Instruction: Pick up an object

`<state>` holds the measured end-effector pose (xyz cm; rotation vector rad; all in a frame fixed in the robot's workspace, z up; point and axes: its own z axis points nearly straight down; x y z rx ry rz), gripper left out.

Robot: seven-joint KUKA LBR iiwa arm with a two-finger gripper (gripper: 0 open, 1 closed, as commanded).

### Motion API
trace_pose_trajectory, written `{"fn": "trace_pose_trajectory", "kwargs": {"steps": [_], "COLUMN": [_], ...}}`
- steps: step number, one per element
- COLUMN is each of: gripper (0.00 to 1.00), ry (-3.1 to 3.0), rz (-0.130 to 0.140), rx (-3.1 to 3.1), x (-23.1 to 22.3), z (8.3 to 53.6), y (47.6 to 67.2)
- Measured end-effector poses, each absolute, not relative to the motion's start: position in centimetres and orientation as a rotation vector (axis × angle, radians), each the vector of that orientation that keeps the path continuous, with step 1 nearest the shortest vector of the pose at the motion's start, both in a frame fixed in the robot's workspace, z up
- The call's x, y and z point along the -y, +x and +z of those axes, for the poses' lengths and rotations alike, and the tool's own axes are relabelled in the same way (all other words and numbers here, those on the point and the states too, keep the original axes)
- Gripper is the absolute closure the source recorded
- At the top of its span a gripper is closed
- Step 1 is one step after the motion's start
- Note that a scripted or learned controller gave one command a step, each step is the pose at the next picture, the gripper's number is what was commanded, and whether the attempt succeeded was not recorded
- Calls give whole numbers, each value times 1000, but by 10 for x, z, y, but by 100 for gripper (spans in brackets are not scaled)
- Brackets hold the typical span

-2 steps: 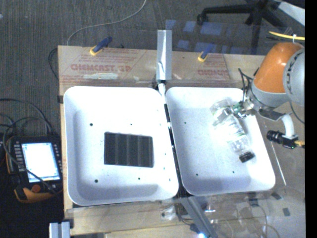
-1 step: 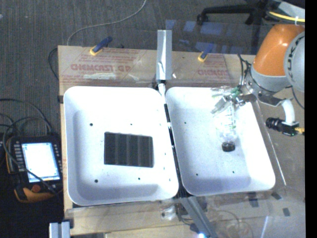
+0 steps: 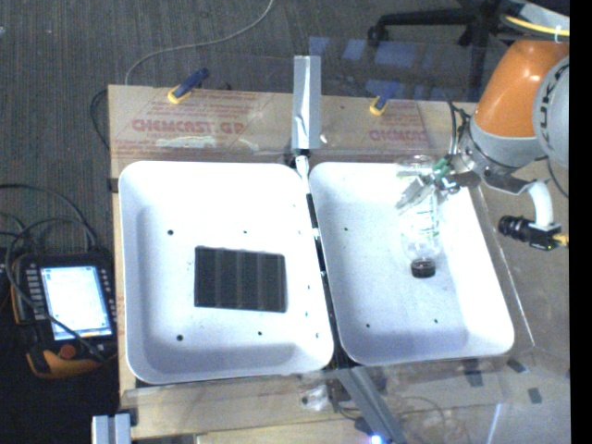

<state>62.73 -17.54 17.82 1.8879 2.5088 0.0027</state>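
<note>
Gripper (image 3: 424, 248) hangs over the right bin (image 3: 481, 331), can't tell its grip; black ridged pad (image 3: 240, 278) lies well apart in the left bin (image 3: 148, 202).

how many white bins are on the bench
2. The left bin holds a dark ribbed rectangle; the right bin sits beside it, under the gripper.

A flat, dark rectangular object (image 3: 240, 279) with lengthwise ribs lies in the middle of the left white bin (image 3: 148, 192); a small dark round object (image 3: 423, 267) lies in the right bin (image 3: 370, 322), centre-right
</note>
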Motion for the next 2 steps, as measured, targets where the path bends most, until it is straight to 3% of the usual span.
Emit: {"fn": "trace_pose_trajectory", "kwargs": {"steps": [1,2], "gripper": [0,0], "ry": [1888,1904], "rz": [3,1], "rx": [-2509,-2497], "x": [175,136], "z": [178,125], "y": [627,620]}}
